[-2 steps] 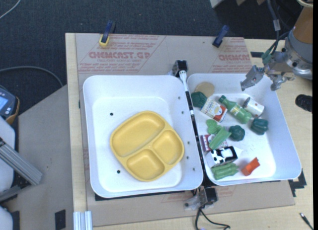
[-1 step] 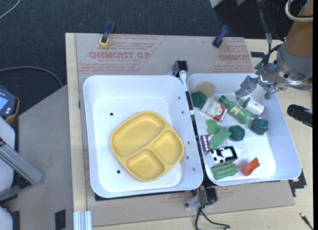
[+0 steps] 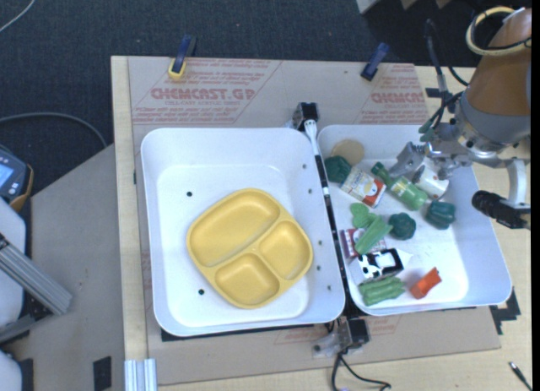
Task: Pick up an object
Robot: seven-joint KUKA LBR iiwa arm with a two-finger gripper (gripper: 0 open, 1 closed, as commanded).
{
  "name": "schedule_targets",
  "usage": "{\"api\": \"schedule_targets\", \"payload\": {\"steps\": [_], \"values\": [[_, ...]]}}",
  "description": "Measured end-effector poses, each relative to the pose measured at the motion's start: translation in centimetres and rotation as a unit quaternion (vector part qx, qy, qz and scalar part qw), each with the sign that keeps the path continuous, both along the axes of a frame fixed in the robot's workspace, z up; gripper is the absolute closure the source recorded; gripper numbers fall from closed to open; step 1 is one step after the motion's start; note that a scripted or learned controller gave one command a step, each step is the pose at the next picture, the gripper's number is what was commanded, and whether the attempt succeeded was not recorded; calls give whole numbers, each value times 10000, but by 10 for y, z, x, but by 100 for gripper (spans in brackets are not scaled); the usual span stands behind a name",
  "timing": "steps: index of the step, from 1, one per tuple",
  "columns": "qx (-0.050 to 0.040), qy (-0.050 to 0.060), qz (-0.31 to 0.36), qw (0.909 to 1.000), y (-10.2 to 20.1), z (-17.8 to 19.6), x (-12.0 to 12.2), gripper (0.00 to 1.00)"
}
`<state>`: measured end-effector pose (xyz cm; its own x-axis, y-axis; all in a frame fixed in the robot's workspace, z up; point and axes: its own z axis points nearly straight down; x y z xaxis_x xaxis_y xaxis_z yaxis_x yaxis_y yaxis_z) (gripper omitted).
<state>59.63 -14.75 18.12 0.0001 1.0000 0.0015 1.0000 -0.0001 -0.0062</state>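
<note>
Since the end effector point(image 3: 419, 164) hangs just above the green bottle point(image 3: 408, 192) in the right bin point(image 3: 483, 250), grip state impossible to tell, the light, stiff, probably slippery bottle suits a mid-body pinch.

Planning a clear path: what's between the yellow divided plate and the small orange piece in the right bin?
In the camera view: both bins' rims, a black-and-white toy and a green toy.

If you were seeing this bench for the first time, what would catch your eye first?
Most likely the yellow divided plate, lying alone in the left bin. Next, the jumble of small toys, mostly green, in the right bin, with an orange piece near its front edge. Then the grey arm's claw, low over the toys at that bin's back.
</note>
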Motion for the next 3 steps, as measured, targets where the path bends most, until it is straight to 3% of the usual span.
{"api": "schedule_targets", "payload": {"steps": [1, 2, 3], "values": [[3, 4, 2, 10000, 3, -64, 1, 0], [9, -33, 2, 10000, 4, -94, 3, 0], [1, -86, 0, 10000, 4, -79, 6, 100]]}}
